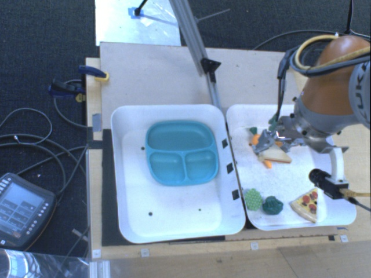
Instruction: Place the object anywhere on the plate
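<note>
The tabletop (156,77) carries two white bins. The left bin (124,213) holds a blue divided plate (181,153), well away from the jaws. The right bin (342,213) lies under the arm (339,80). The jaws (268,139) hang low there; whether they are apart or together cannot be told. Just beneath them lies a bread slice (277,156) touching an orange carrot piece (266,164). Farther below are a pizza slice (307,204), dark green broccoli (272,205) and a light green piece (253,198).

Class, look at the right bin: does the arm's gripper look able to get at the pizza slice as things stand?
Probably yes. The pizza slice lies flat in the right bin's near corner, nothing on top of it. The gripper is over the same bin. The broccoli sits beside it, apart.
</note>
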You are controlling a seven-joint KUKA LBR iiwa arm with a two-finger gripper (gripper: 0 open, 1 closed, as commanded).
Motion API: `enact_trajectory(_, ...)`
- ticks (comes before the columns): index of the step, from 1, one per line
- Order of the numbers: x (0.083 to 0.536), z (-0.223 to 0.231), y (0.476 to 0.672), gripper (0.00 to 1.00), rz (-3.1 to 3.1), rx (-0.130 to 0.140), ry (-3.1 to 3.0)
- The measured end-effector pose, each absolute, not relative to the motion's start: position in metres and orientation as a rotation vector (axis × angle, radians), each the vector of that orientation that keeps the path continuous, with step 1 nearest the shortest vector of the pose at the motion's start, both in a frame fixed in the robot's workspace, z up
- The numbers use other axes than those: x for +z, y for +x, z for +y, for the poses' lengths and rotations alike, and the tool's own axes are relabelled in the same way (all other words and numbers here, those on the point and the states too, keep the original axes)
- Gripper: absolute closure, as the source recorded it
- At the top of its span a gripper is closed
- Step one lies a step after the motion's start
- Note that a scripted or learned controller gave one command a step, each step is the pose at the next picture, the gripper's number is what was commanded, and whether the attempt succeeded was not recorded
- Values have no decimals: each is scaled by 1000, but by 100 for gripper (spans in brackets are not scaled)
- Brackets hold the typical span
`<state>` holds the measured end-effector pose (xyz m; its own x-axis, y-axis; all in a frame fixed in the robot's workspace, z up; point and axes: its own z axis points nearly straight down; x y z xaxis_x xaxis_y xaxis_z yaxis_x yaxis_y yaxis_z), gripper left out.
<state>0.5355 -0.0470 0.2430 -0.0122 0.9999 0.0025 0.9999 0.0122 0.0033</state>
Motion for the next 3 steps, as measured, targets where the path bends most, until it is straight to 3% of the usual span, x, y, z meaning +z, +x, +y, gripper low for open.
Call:
enact_trajectory(1,240,8,546,100,2235,5,2208)
enact_trajectory(3,241,119,534,100,2235,4,2210)
